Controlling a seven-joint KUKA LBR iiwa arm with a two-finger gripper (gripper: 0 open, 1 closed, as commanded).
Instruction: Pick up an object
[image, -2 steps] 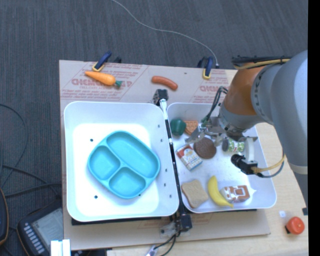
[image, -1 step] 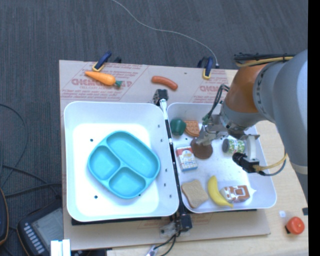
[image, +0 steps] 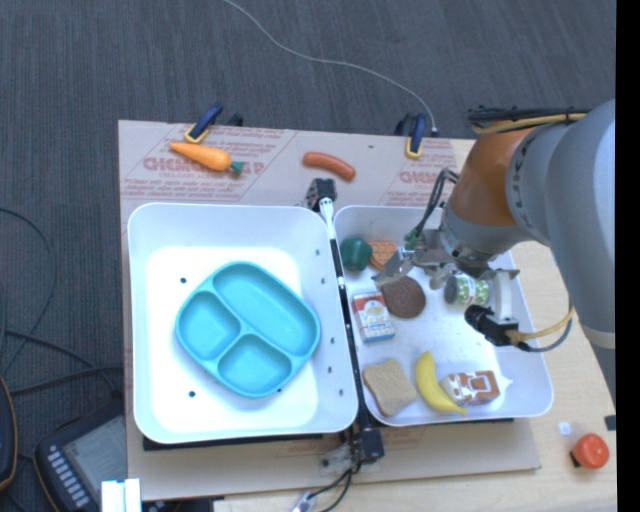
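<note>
Over the right-hand white bin (image: 535, 395), the grey arm (image: 545, 185) hovers low in what looks like the approach step, its gripper (image: 425, 262), grip state hidden, needing to close on the brown round cookie (image: 404, 297) just below.

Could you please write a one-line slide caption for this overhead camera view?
KUKA arm's tool reaches into the right bin of toy food; blue divided plate in left bin.
</note>
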